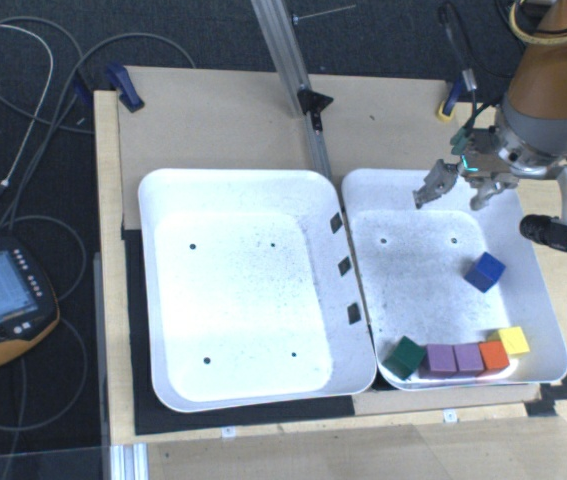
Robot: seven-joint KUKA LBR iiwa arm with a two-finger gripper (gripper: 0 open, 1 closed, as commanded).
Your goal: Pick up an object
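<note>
While the grey arm with its orange band (pixel 553 43) reaches in from three o'clock, its tool (pixel 455 190) hangs over the far edge of the right bin (pixel 403 268), toward twelve o'clock of that bin. Two grey fingers (pixel 433 188) are spread apart and point down toward seven o'clock, with nothing between them, so the tool is released.

On the floor of the right bin, a blue cube (pixel 484 271) sits alone at about four o'clock from the tool, well apart from it and tilted on a corner. Along the near wall of this bin, at six o'clock, five blocks lie in a row, touching one another: a green block (pixel 404 355), a purple block (pixel 441 358), a second purple block (pixel 468 357), an orange block (pixel 493 354) and a yellow block (pixel 514 342). The green one is closest to the divide between the bins.

Beside it at nine o'clock sits the left bin (pixel 163 198), speckled with dark dust. Both bins rest on a tan desk (pixel 223 118). A slanted metal rail (pixel 283 48) crosses the desk from twelve o'clock down to the gap between the bins. Blue clamps (pixel 123 86) grip the far desk corners. Off the desk at nine o'clock, a handheld control pendant (pixel 1 303) lies on dark carpet among loose cables (pixel 23 58).
</note>
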